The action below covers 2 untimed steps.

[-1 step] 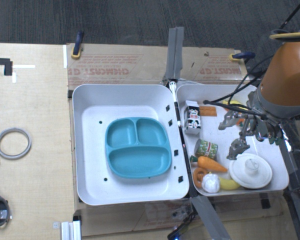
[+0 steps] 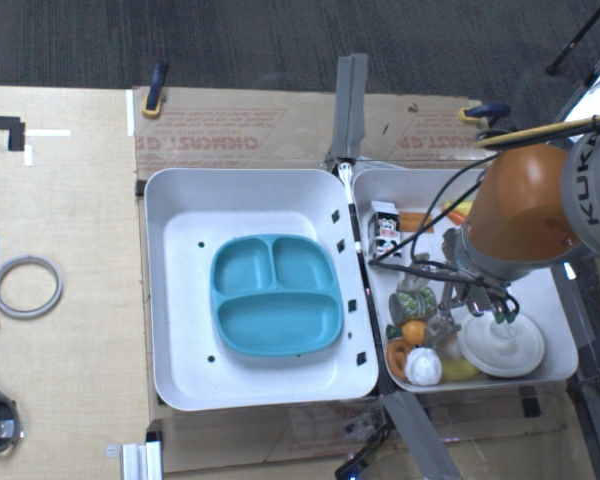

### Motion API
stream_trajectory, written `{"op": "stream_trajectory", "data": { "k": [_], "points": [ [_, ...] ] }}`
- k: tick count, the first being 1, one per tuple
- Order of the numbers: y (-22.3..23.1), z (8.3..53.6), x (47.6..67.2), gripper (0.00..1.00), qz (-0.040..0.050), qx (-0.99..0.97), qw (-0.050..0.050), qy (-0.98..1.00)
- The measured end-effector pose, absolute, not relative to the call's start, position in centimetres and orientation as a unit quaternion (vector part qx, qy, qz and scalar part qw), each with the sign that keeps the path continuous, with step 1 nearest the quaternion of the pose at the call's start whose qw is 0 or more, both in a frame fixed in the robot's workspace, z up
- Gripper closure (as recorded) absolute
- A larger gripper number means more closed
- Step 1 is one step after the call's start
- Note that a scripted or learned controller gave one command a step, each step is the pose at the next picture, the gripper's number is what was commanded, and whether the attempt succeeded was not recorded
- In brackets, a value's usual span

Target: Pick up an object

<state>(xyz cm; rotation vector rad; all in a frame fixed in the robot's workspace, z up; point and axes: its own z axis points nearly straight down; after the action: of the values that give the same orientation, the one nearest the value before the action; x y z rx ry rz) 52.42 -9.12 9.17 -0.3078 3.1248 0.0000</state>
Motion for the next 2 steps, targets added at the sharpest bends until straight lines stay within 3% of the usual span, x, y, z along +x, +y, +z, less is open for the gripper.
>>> {"op": "stream_trajectory", "data": {
  "k": [1,2],
  "points": [
    [-9.4,9.3,49.2,0.0,-0.0004,-0.083,0.003,0.997],
    [-21.1,9.3,50.4,0.0,-0.0002,0.005,0.003,1.0]
  ]
}}
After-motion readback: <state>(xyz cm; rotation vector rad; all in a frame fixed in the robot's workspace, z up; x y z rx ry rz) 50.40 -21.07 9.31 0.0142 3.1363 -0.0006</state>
